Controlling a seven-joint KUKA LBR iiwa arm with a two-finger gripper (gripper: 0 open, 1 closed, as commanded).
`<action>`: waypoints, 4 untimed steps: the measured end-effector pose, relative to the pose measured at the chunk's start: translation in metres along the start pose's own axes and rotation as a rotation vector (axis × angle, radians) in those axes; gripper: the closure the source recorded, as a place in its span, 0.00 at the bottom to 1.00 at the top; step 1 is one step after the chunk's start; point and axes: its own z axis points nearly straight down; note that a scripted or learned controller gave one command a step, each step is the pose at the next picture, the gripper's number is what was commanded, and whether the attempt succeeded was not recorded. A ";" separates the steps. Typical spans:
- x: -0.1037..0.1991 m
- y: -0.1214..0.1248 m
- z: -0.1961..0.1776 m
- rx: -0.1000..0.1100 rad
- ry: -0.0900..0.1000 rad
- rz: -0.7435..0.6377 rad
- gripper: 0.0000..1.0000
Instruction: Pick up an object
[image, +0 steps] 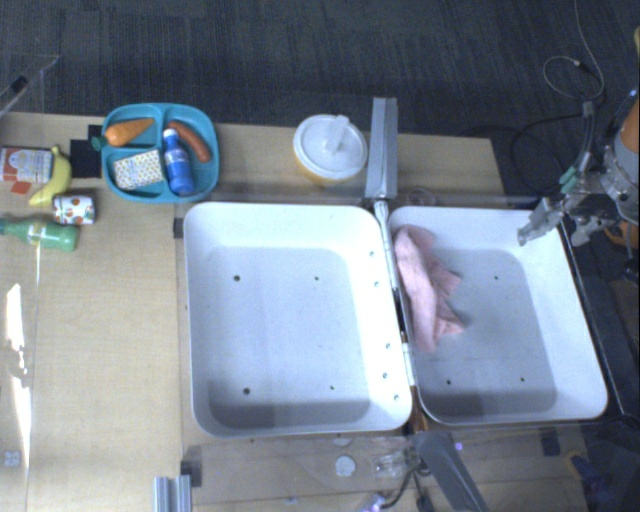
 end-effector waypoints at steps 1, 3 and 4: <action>0.066 -0.005 -0.004 0.000 0.001 0.065 0.00; 0.096 -0.001 0.168 -0.014 -0.004 -0.380 0.00; 0.096 -0.001 0.168 -0.014 -0.004 -0.379 0.00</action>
